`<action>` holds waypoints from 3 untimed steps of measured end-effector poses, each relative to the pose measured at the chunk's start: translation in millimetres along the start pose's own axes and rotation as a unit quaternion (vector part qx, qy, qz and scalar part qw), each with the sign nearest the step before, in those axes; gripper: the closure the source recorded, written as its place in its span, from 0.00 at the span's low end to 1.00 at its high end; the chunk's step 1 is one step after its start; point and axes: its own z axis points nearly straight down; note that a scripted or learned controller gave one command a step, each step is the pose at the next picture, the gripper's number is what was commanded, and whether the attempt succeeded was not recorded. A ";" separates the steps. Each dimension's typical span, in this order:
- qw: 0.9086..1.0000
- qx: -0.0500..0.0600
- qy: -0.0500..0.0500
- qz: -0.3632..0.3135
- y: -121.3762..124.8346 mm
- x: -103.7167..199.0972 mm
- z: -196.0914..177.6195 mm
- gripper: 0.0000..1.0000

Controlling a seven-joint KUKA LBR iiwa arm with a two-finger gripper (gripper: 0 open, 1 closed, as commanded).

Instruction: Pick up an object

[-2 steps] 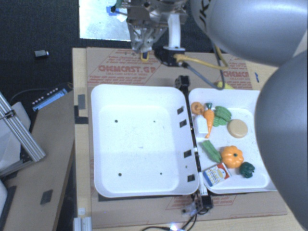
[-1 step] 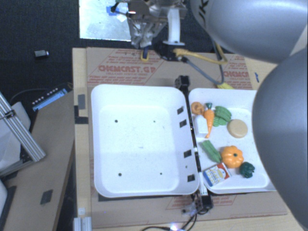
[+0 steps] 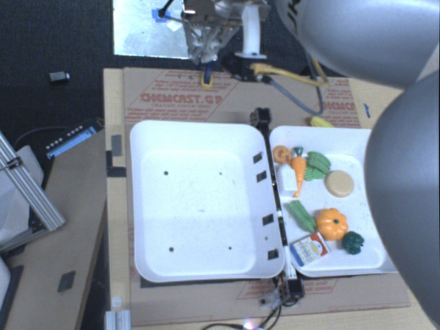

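So the pick hadn't really started at this point — the metal two-finger gripper (image 3: 206, 55) hung near the top of the frame, above the cardboard sheet (image 3: 179, 96) and well behind both bins, nowhere near any object. Honestly couldn't tell how it was set; the tip was just a blur of grey metal, and I saw nothing in it.

All the candidates sat in the shallow white right-hand bin (image 3: 357, 140), in the right middle of the frame. There was a small orange plastic pumpkin (image 3: 331, 223), an orange toy carrot (image 3: 300, 175) lying just beside a green leafy piece (image 3: 316, 165), a flat beige disc (image 3: 339, 183), a dark green broccoli-like lump (image 3: 353, 242) and a little blue-and-white packet (image 3: 307, 249) at the lower edge. The big white left-hand bin (image 3: 199, 205) had only bare floor.

So everything was left to do — reach over, come down, grab. The pumpkin looked the chunkiest and easiest bet.
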 end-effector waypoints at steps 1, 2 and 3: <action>1.000 -0.001 0.000 -0.001 0.2 0.3 -11.3 1.00; 1.000 -0.002 0.000 -0.003 0.4 0.6 -22.8 1.00; 1.000 -0.003 0.000 -0.005 0.6 0.9 -34.2 1.00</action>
